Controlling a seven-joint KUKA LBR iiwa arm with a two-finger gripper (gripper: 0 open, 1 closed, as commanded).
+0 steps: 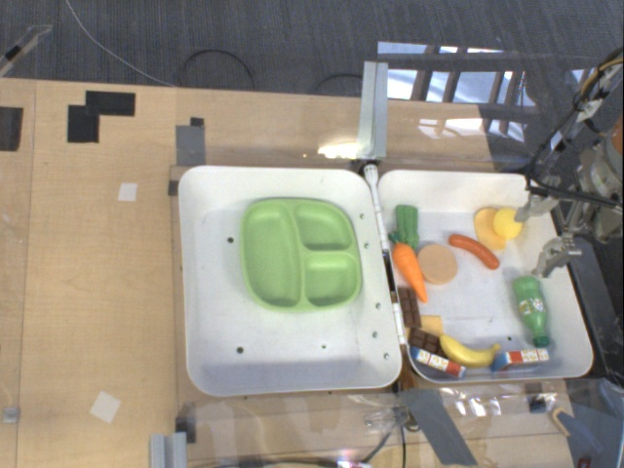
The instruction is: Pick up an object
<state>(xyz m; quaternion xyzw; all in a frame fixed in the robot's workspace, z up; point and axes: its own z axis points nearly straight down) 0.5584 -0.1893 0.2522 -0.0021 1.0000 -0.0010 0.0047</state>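
Observation:
The right bin (487, 185) holds several toy foods: a yellow lemon-like piece (497, 224), a red sausage (474, 251), a tan round disc (438, 264), a carrot (410, 270), a green vegetable (407, 225), a green bottle (531, 309) and a banana (466, 351). My gripper (541, 234) hangs over the bin's right side, just right of the yellow piece and above the bottle. Its two fingers stand apart, open, with only bare bin floor between them.
The left bin (210, 339) carries a green divided plate (299, 253). A brown chocolate bar (409, 311) and small wrapped bars (522, 358) lie along the right bin's front and left walls. A metal post (373, 115) rises behind the bins.

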